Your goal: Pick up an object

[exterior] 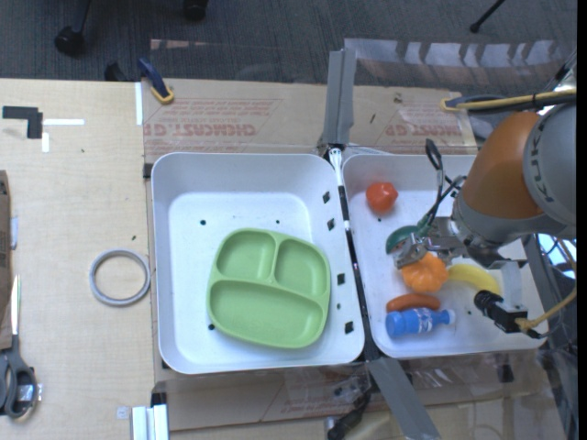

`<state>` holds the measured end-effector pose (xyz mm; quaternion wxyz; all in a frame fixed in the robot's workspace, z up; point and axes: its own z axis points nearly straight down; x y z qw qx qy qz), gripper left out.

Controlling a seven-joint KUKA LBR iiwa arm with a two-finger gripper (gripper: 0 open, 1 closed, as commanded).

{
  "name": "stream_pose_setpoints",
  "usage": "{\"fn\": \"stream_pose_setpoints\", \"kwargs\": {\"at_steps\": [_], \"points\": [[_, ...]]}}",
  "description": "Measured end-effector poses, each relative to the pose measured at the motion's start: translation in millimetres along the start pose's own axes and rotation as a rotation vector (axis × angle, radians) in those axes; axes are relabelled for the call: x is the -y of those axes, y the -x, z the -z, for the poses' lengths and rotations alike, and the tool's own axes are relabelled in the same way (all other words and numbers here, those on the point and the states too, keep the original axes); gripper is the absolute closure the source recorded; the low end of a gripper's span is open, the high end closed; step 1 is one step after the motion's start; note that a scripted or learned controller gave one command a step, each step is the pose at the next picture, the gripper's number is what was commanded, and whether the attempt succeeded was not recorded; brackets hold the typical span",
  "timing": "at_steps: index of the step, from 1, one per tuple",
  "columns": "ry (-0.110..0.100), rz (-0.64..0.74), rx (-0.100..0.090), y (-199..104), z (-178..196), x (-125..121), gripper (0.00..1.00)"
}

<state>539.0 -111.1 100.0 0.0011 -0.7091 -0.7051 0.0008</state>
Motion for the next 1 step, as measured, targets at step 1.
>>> {"fn": "stream_pose_setpoints", "kwargs": {"at_steps": [1], "points": [[0.001,0.007,0.001,-51.4,91.1,-14.3,1.0]]}}
